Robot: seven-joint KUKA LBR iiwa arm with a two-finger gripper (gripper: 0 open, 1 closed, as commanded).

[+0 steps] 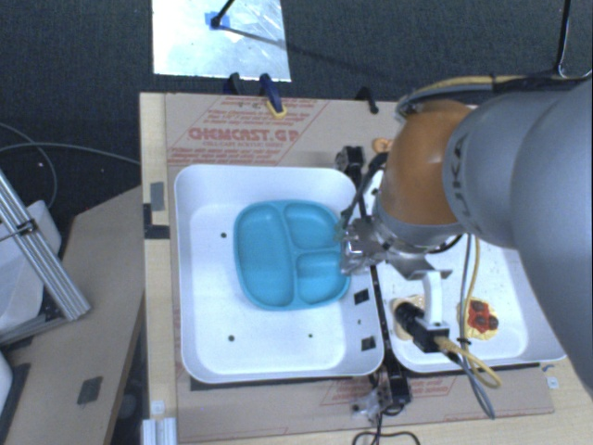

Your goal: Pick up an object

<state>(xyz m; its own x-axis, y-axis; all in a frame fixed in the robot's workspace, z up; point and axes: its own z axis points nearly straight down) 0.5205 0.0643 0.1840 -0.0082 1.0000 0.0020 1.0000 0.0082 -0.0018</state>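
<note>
- Dark carpet is surrounding a bench bearing two shallow white bins (199, 341).
- Lying in the left bin is a blue sectioned plastic plate (283, 253).
- At its right rim, the gripper (352, 248) is hovering, possibly touching; jaw opening and any hold are impossible to tell.

Blue divided plate (285, 254) (three compartments) in left bin (199, 248).

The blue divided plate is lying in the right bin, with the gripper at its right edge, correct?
Not quite. The camera view shows the blue divided plate lying in the left bin, not the right one. The gripper is at the plate's right edge, as you say.
</note>
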